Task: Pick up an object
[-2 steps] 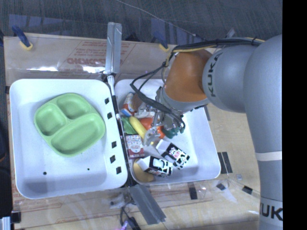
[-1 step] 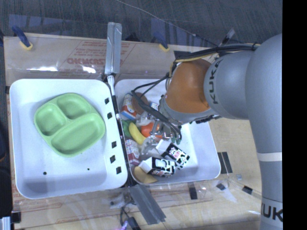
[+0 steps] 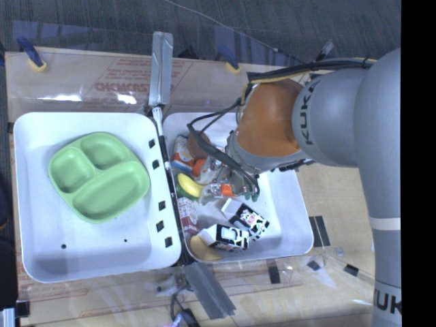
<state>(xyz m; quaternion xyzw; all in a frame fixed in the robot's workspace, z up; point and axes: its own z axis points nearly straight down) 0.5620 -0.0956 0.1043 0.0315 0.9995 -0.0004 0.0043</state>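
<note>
Yellow banana (image 3: pixel 189 186) lies in the right bin (image 3: pixel 293 213), among clutter just left of our tool (image 3: pixel 235 182); we judge the reach-down step underway, cannot tell its grip state, and next must close and lift

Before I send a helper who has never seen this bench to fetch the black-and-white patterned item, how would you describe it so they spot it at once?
Look in the right-hand bin, the cluttered one under the grey arm. Near its front edge, below the gripper and the yellow banana-like piece, lies the black-and-white patterned item. Its cow-like blotches set it apart from the yellow, orange and tan pieces around it.
</note>
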